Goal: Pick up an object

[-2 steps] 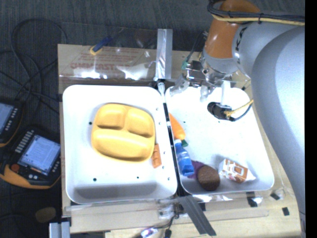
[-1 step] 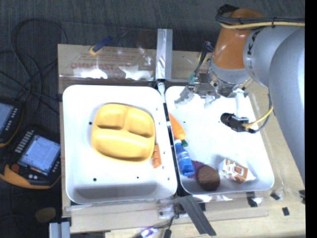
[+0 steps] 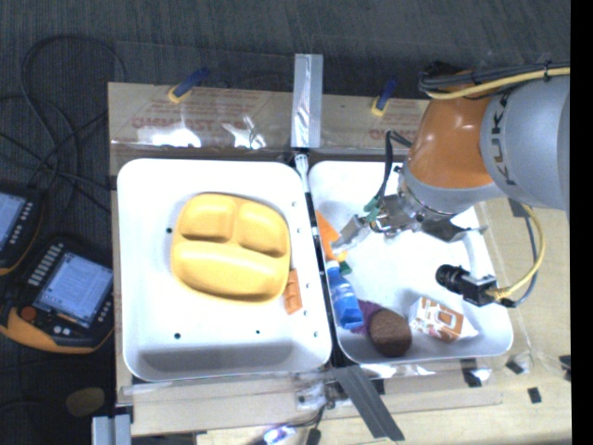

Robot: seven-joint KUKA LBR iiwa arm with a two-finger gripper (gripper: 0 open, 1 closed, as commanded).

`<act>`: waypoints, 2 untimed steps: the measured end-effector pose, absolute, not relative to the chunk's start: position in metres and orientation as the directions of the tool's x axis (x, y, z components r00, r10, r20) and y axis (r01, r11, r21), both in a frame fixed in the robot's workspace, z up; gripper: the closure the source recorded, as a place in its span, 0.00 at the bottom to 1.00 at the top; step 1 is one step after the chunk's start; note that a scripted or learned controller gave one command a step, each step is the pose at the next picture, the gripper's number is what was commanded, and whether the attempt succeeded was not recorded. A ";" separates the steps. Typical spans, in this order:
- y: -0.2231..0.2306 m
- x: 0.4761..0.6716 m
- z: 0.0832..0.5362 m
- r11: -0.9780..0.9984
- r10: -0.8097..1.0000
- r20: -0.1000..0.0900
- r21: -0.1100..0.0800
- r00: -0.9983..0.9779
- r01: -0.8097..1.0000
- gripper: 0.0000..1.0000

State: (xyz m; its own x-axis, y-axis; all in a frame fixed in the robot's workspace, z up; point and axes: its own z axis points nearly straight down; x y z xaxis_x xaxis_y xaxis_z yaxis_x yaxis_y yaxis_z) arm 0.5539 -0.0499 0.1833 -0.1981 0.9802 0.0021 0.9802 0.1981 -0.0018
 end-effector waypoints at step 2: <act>-0.105 0.598 0.089 0.382 0.924 -0.002 0.010 -0.382 0.924 0.00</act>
State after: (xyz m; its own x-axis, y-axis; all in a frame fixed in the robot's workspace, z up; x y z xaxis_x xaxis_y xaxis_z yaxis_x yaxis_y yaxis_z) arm 0.5984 -0.1047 0.0891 -0.3823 0.9240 -0.0023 0.9240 0.3823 0.0101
